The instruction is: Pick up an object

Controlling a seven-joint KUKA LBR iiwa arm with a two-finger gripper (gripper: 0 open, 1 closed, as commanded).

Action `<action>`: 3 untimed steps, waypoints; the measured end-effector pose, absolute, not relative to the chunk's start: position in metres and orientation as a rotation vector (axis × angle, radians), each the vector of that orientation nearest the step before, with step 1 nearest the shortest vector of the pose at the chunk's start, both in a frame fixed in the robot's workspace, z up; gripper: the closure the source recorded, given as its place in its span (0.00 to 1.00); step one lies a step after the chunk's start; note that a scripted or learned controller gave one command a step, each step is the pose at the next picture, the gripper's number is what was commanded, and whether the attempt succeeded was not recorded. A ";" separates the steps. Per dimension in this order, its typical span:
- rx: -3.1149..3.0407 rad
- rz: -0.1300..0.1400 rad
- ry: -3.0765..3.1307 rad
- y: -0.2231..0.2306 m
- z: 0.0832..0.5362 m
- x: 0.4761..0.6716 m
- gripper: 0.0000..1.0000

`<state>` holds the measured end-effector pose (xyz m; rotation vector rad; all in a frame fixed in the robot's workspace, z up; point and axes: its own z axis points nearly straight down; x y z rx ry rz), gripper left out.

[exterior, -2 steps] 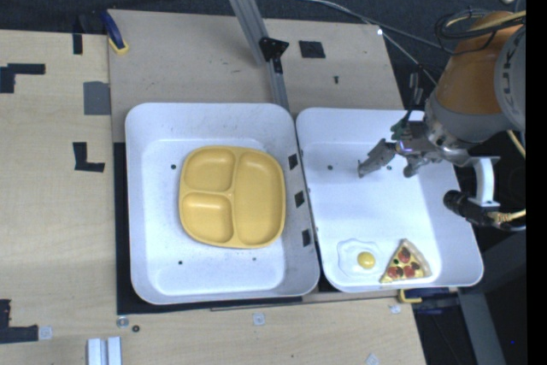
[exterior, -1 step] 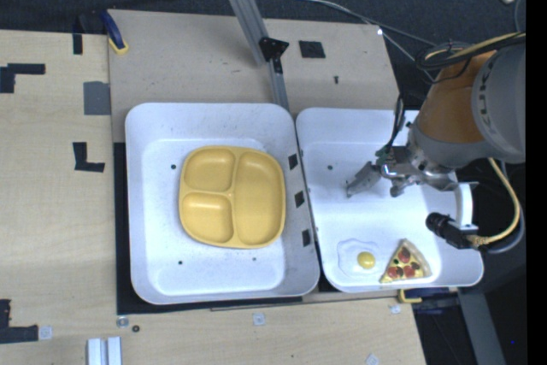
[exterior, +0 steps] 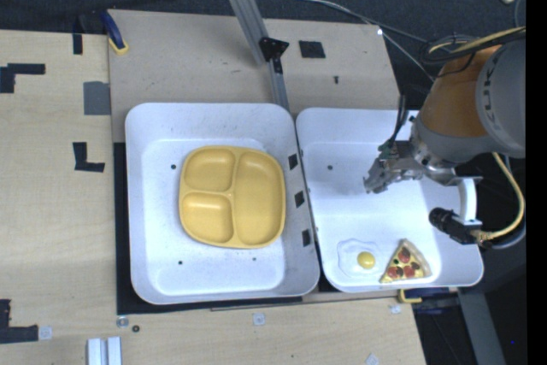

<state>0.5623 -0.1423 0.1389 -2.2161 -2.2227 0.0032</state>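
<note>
We see the pincer (exterior: 379, 178) low over the right bin (exterior: 342, 141), nothing between its fingers; whether they are parted we cannot tell. A fried egg (exterior: 358, 257) and pizza slice (exterior: 404, 262) lie at that bin's near edge; a yellow divided plate (exterior: 232, 196) sits in the left bin (exterior: 154, 184).

A divided plate (exterior: 232, 196) is sitting in the middle of the left bin (exterior: 145, 141). Over in the right bin (exterior: 333, 132), a fried egg (exterior: 360, 256) and pizza slice (exterior: 404, 262) are lying side by side at the near edge, with the claw (exterior: 382, 175) hanging above its middle.
</note>
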 end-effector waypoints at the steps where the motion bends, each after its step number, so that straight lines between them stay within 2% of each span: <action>1: -2.221 -0.003 -2.226 -0.135 0.199 0.566 1.00; 2: -2.221 -0.003 -2.225 -0.131 0.245 0.559 1.00; 3: -2.220 -0.002 -2.223 -0.131 0.265 0.560 1.00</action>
